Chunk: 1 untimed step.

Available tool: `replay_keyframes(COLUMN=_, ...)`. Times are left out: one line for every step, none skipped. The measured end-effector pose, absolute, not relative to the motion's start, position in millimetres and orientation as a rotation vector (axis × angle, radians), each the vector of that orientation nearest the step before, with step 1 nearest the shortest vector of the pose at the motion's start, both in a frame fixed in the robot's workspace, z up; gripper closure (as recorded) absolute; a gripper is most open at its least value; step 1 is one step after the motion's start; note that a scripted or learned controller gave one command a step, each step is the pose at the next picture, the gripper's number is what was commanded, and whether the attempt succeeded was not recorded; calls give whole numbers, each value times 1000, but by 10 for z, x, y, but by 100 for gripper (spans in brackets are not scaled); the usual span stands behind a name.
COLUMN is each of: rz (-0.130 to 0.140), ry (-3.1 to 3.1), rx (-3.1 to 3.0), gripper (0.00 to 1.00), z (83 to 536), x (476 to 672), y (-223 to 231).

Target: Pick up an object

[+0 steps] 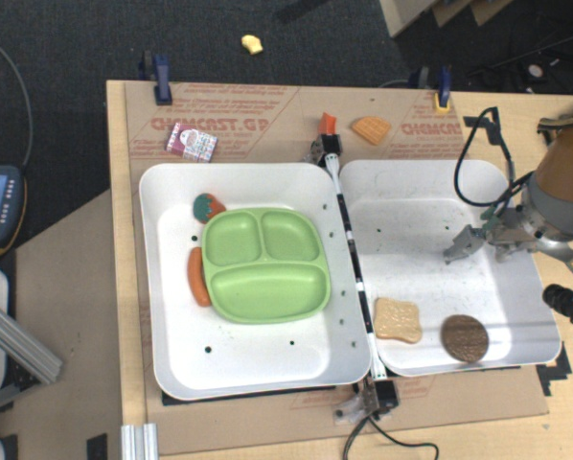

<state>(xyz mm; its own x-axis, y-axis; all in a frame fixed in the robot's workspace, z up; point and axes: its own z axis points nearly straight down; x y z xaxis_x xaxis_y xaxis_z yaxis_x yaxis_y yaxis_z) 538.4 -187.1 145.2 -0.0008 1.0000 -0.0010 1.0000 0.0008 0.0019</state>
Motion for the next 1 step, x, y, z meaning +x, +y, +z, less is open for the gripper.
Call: replay_keyframes(rz=-2, ry=2220, rx=2226, gripper=0, z=1686, x=4804, y=-1836)
